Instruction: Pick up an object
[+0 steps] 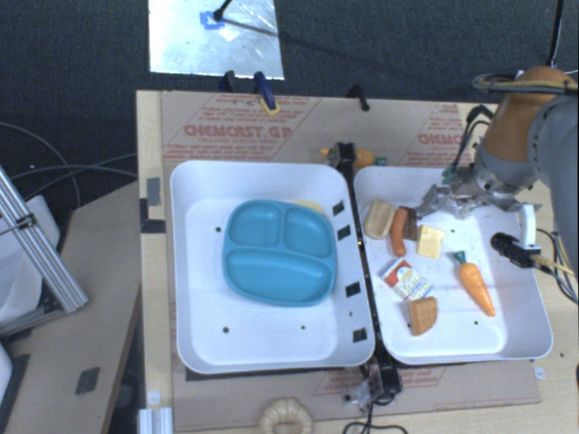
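Dark carpet surrounds your bench, where two shallow white bins sit side by side: the left bin (194, 242) holds a blue divided plastic tray (279, 251); the right bin (520, 319) holds the toy food. Your gripper (432, 202) hangs low by an orange sausage (399, 231), a yellow cheese block (430, 241) and a carrot (474, 284); whether it is open or closed, you cannot tell. Nothing looks lifted yet; the whole pick seems left to do.
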Robot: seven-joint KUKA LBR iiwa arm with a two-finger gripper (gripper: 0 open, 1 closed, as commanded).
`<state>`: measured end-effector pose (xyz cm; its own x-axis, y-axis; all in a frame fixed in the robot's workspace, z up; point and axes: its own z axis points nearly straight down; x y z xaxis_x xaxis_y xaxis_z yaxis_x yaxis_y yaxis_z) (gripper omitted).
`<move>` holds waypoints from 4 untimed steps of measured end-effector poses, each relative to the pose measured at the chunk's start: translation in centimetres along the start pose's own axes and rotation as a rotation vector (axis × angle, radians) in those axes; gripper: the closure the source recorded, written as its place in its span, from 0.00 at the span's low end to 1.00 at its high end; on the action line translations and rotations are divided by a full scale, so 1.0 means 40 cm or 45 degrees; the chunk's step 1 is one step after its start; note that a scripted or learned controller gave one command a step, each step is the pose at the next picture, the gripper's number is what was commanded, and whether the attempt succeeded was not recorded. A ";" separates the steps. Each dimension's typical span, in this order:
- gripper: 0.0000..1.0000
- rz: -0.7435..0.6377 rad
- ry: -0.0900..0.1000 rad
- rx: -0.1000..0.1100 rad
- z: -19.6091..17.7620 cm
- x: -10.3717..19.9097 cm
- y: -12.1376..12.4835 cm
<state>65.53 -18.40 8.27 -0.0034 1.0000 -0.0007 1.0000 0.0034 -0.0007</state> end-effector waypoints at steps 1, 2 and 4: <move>1.00 -0.001 -0.002 -0.009 -0.036 -0.001 0.006; 1.00 -0.001 -0.001 -0.010 -0.148 0.003 0.016; 1.00 -0.002 -0.001 -0.009 -0.362 0.017 0.005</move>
<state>65.75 -17.70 22.76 -0.0053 1.0000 -0.0013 1.0000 0.0053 0.0062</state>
